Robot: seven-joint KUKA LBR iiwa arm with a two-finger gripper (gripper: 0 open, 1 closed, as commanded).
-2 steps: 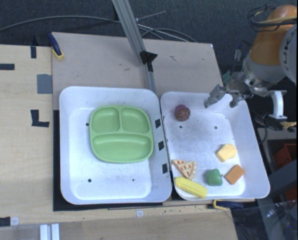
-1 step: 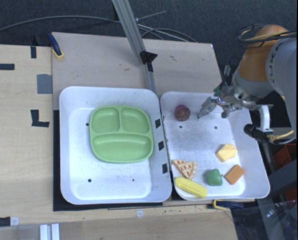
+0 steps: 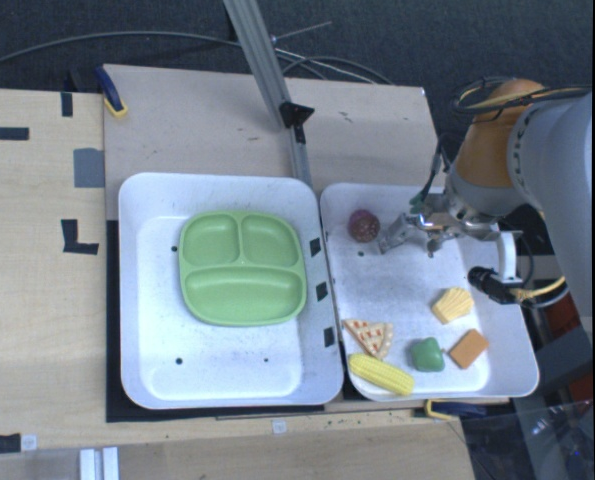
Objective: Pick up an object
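The grey arm reaches in from the right, orange band up, its end effector (image 3: 409, 234) pointing leftward and low.

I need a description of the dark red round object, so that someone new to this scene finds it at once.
Look at the right bin of the two white bins. In its upper left corner, far from the cluster of toy foods along the lower edge, lies the dark red ball, just left of the gripper. It is the bin's sole round, dark red item.

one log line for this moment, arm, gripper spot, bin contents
arm: in from right | gripper: over right bin, beside dark red ball, nothing seen held | left bin: green tray
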